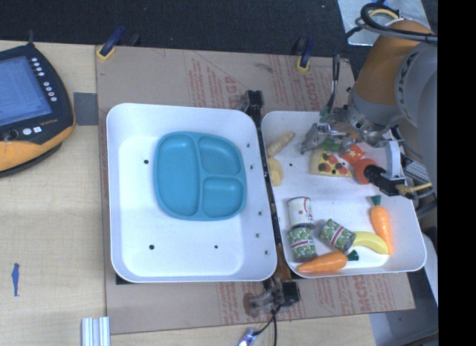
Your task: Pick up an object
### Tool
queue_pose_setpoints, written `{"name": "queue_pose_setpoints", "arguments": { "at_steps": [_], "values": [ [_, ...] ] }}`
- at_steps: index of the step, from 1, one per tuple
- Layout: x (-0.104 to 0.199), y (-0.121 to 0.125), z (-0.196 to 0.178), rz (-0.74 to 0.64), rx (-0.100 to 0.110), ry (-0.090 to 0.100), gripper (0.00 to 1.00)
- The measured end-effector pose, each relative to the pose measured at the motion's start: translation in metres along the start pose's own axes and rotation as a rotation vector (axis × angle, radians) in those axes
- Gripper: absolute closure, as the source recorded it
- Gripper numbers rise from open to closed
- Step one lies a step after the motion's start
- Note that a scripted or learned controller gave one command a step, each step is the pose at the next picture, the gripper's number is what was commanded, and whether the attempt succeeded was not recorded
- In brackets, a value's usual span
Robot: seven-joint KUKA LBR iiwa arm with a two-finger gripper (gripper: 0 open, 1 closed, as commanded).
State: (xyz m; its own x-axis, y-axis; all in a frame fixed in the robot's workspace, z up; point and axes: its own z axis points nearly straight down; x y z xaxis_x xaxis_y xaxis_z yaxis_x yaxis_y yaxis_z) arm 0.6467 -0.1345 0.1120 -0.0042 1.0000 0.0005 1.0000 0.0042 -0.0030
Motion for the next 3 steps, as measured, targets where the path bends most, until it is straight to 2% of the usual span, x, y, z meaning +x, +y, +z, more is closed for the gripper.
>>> {"name": "queue_pose_setpoints", "arguments": {
  "at_steps": [1, 2, 3],
  "values": [
    [-0.001, 0.0, -0.01, -0.003, 0.002, 0.0, 1.0],
    [-0.001, 0.0, -0.01, -0.003, 0.003, 0.0, 0.0],
    [-0.02, 0.01, 0.02, 0.0, -0.001, -0.001, 0.0]
  ]
}}
